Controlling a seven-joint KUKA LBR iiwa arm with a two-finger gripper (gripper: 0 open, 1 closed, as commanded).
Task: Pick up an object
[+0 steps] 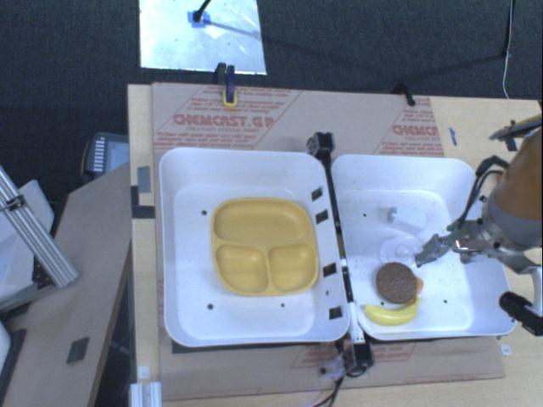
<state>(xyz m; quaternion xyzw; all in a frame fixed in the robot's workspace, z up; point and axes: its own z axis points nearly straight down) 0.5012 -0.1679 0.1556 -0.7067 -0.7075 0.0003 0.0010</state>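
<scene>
In the right bin (402, 166) a brown round disc (395, 282) lies near the front, with a small orange piece (418, 286) at its right edge. A yellow banana (391, 314) lies just in front of the disc. A small clear object (393, 216) rests further back in the same bin. My gripper (428, 252) reaches in from the right and hangs over the bin's middle, just above and to the right of the disc. Nothing is visibly held in it.
The left bin (188, 185) holds a yellow divided tray (259, 246). A black divider with clips (331, 227) runs between the two bins. The grey arm with its orange band (516, 195) covers the right bin's right side.
</scene>
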